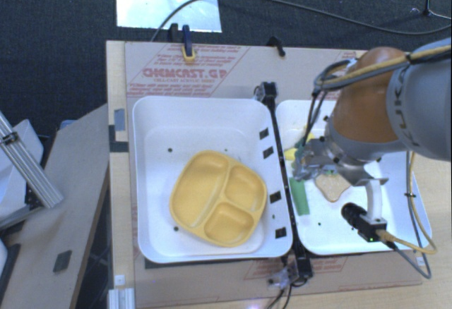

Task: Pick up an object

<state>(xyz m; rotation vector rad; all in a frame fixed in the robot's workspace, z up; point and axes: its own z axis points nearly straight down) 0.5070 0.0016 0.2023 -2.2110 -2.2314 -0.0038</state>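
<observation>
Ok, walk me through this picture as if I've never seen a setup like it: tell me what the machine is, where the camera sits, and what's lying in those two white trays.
The camera is fixed above a bench and looks down at a slant. The big grey machine with the orange band is a robot arm reaching in from the picture's right; its job is to pick up an object. Its gripper hangs low over the right-hand shallow white bin, too hidden by the arm's own body to tell how it is set, and nothing can be seen held in it. In that bin lie a flat green stick, a tan piece shaped like a slice of toast and a small yellow item. The left-hand shallow white bin holds a yellow plastic plate with three compartments.
</observation>
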